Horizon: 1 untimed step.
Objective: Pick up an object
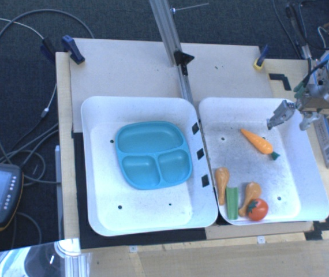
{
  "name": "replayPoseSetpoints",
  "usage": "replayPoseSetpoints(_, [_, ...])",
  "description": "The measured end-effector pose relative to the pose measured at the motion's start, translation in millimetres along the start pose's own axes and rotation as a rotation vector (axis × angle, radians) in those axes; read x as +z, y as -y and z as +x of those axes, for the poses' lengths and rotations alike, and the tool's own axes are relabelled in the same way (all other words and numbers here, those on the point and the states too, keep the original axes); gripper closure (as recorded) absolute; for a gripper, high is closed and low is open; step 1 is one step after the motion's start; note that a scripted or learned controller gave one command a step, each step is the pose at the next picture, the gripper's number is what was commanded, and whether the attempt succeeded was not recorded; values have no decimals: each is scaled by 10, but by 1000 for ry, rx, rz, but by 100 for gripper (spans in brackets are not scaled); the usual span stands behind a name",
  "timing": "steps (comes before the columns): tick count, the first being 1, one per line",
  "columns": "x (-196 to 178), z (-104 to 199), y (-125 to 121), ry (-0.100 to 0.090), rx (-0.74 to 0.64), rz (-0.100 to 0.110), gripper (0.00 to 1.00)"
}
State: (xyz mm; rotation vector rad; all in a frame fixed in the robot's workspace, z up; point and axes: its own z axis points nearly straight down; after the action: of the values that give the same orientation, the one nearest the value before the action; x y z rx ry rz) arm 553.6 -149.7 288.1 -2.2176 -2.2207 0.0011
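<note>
Smooth orange carrot (pixel 257 141) with green stub lay tapered in the speckled right bin (pixel 303 154); tool (pixel 293 117) at its two o'clock stood spread open, holding nothing.

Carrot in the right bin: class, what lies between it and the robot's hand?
Nothing but bare speckled floor of the right bin lies between the carrot and the hand, which hangs open up and to the right of it in the camera view.
</note>
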Motion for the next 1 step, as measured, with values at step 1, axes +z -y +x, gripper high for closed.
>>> replayPoseSetpoints(1, [0, 0, 0, 0, 1, 0, 0])
